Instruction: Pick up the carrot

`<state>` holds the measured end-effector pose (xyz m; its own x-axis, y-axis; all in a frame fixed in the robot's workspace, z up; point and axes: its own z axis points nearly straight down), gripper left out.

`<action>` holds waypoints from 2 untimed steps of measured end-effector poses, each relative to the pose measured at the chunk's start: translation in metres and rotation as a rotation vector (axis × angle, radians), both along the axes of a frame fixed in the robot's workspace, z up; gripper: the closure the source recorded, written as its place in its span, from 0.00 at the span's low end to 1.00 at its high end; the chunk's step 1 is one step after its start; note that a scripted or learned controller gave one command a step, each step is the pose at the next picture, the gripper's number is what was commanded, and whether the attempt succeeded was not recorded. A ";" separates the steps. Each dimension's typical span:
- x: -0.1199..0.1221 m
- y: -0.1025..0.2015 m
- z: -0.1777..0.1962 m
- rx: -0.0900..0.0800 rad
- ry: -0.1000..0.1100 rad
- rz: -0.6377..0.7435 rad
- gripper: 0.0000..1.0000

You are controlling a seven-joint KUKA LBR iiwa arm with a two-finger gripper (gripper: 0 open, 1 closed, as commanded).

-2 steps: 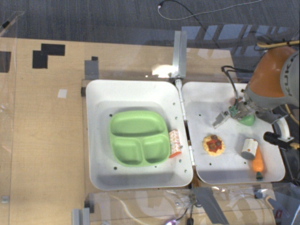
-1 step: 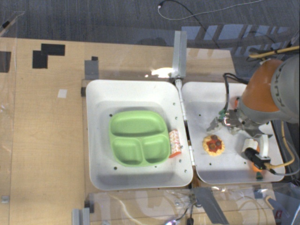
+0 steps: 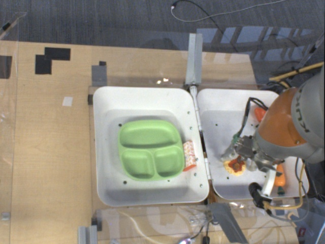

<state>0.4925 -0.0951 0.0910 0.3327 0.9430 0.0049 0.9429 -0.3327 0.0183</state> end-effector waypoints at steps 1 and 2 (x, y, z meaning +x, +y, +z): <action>0.002 0.001 0.011 0.001 -0.004 0.001 1.00; -0.001 0.009 0.000 0.006 0.003 -0.299 1.00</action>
<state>0.4915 -0.0859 0.0907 0.5957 0.8032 0.0086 0.8031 -0.5957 0.0133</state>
